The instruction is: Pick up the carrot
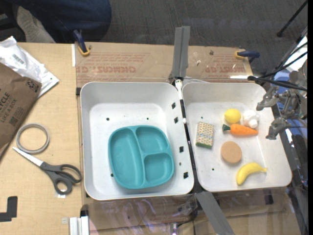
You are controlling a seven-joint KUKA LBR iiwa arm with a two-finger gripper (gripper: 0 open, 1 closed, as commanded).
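The carrot [240, 129] lies in the right bin [279, 180], touching a lemon [233, 116] and a white lump [250, 118] — pincer [275, 116] hovers near, spread.

carrot [242, 129] | orange, green top | lying flat | right bin

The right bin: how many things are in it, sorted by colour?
Yellow: 2, the lemon and the banana
Orange: 1, the carrot
White: 1, a small round thing
Tan: 1, the round cookie
Patterned: 1, the sponge block
Total: 6
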